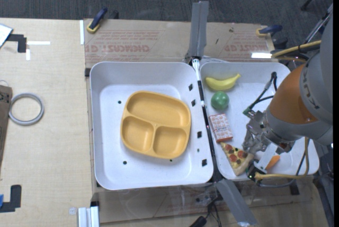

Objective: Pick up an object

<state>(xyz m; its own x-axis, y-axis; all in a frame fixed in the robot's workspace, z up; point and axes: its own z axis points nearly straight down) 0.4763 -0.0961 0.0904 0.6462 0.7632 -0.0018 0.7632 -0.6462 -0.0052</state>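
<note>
Camera view from above, at a slant, over a pale wooden bench with two shallow white bins side by side. Left bin (100, 130) at centre frame, holding a yellow divided tray (155, 124) with three compartments, slightly tilted. Right bin (254, 69) at right of frame, holding several small toy foods: a yellow banana (222, 81) near its upper edge, a green ball-shaped fruit (220, 99) just below the banana, a small red and white box (219, 127) lower down beside the bin's left wall, and a pizza slice (235, 157) near the lower edge, just below the box. A small orange piece, perhaps a carrot (272, 161), to the right of the pizza slice, partly hidden. Grey arm with orange band (290, 101) reaching in from the right of frame, covering much of the right bin. Gripper (253, 142) low over the bin floor, just right of the pizza slice and close to its upper edge; contact unclear. Jaw opening impossible to tell from this angle, and nothing visibly held. Elsewhere: a roll of grey tape (24, 108) at far left of the bench, brown cardboard (143, 43) along the upper edge behind the bins, and a blue and yellow clamp (97, 19) at upper left of the cardboard.
</note>
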